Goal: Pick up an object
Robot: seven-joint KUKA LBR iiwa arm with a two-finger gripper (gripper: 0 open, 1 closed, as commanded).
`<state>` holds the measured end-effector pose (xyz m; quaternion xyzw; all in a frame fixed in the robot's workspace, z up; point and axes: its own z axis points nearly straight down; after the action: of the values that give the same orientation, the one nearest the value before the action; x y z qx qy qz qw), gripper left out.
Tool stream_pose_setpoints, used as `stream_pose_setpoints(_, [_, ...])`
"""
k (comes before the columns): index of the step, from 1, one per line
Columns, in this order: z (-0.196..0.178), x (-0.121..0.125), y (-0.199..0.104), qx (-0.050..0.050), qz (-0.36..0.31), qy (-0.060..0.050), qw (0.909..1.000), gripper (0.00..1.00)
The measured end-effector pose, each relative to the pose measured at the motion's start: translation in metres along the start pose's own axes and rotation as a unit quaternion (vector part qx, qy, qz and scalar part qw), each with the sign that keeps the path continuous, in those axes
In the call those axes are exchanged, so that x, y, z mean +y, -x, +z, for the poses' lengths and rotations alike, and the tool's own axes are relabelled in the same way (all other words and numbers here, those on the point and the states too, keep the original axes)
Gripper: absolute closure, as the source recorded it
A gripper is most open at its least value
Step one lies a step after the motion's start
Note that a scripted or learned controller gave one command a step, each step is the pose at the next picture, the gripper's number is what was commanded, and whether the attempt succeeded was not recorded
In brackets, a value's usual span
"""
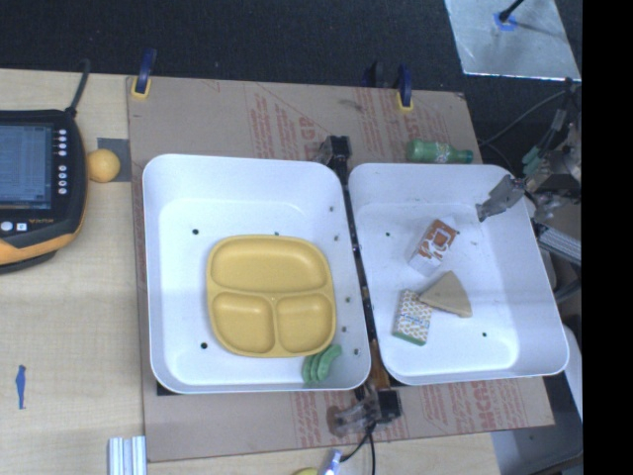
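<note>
The right bin [524, 349] holds three things. A small brown and white carton [433, 244] lies near its middle. A tan wedge [447, 295] sits below the carton, and a green and white patterned packet [413, 318] lies to the wedge's left. My gripper [495, 202] comes in at the bin's upper right rim, above and to the right of the carton and apart from it. Nothing shows in its grasp. The left bin [173, 201] holds a yellow divided plate [269, 295], with a green object [320, 365] at its lower right corner.
A teach pendant [30, 191] and a yellow ball [103, 164] lie left of the bins. A green bottle [440, 152] lies behind the right bin. Blue clamps [404, 82] hold the cardboard sheet [247, 117] at the back. Cables and a fitting [366, 411] sit at the front.
</note>
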<state>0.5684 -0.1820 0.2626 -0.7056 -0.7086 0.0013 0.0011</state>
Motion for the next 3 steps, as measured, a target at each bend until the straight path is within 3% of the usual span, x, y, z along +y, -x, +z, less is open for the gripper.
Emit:
stream_pose_setpoints(1, [0.107,0.028,-0.015,0.000,-0.001,-0.001,1.0000,0.00])
stream_pose_setpoints(2, [0.168,-0.041,-0.066,-0.002,0.000,0.004,1.0000,0.00])
stream_pose_setpoints(3, [0.170,0.039,-0.064,0.000,0.001,0.001,1.0000,0.00])
